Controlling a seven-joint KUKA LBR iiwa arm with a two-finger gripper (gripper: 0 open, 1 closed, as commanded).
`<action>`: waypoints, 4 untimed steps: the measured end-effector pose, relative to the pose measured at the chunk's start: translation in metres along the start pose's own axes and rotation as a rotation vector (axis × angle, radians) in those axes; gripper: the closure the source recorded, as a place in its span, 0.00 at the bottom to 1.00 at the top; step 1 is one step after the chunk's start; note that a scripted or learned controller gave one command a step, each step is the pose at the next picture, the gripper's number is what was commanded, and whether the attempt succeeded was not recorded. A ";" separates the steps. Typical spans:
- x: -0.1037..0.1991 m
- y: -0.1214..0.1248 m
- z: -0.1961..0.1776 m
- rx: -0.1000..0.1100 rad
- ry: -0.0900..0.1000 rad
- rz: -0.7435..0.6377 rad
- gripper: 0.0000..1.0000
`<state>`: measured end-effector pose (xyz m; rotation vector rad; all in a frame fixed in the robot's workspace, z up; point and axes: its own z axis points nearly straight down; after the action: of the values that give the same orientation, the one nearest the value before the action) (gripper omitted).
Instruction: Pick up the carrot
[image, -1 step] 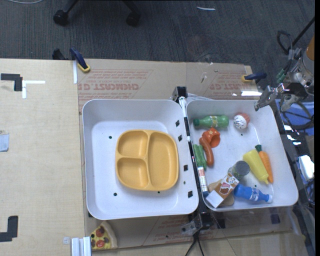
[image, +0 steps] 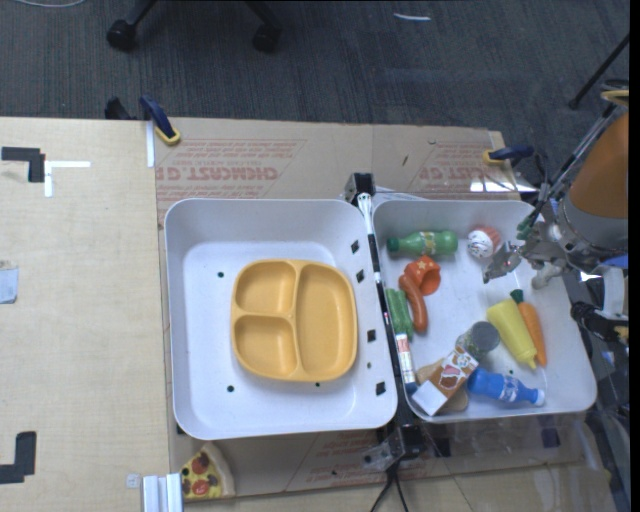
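The carrot (image: 533, 330) is orange with a green top and lies near the right wall of the right bin (image: 455, 215), touching a yellow corn-like piece (image: 511, 331) on its left. My gripper (image: 525, 269) hovers just above and behind the carrot's green end. It is open, with its metal fingers (image: 502, 263) spread and nothing between them. The arm's orange band (image: 608, 180) is at the right edge.
The right bin also holds a green bottle (image: 423, 242), a small ball (image: 481, 241), a red pepper (image: 422, 275), a sausage (image: 415, 309), a can (image: 483, 340), a blue bottle (image: 506, 388) and a carton (image: 446, 384). The left bin (image: 190, 300) holds a yellow divided plate (image: 296, 320).
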<state>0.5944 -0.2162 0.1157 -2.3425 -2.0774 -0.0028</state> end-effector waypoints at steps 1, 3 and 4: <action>0.005 -0.013 0.023 -0.008 -0.007 -0.135 0.00; -0.008 -0.075 0.023 -0.012 -0.001 -0.219 0.00; -0.011 -0.074 0.014 -0.014 -0.005 -0.215 1.00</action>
<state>0.5197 -0.2177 0.1022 -2.1153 -2.3270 -0.0131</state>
